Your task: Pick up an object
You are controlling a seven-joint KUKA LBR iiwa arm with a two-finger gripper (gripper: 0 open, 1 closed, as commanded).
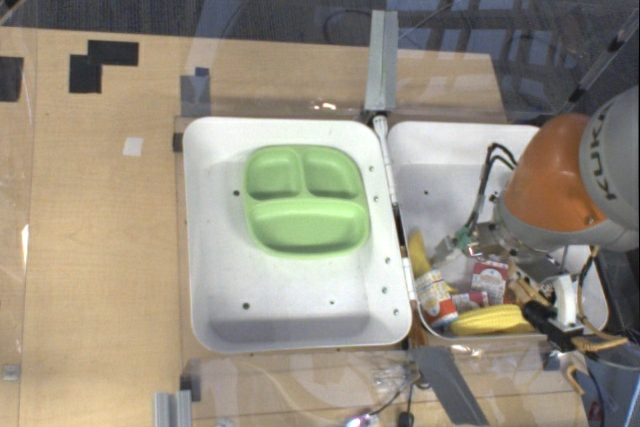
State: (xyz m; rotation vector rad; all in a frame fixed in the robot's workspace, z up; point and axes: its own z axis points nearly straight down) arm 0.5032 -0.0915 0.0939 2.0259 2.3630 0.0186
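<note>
Two white bins sit side by side on the bench [100, 245]. The left bin [215, 215] holds a green divided plate [303, 198]. The right bin [440, 165] carries a cluster of small objects at its near edge: a yellow banana-like item [492, 319], a small labelled bottle [433, 293] and a red packet [488, 279]. The arm [560, 180], with its orange band, hangs low over that cluster, and the end effector [490, 250] sits just above the red packet, largely masked by the wrist; whether it is open, closed or gripping cannot be told. Judged from this, the task is at the reach stage: no object is visibly lifted, and grasping and raising remain.
</note>
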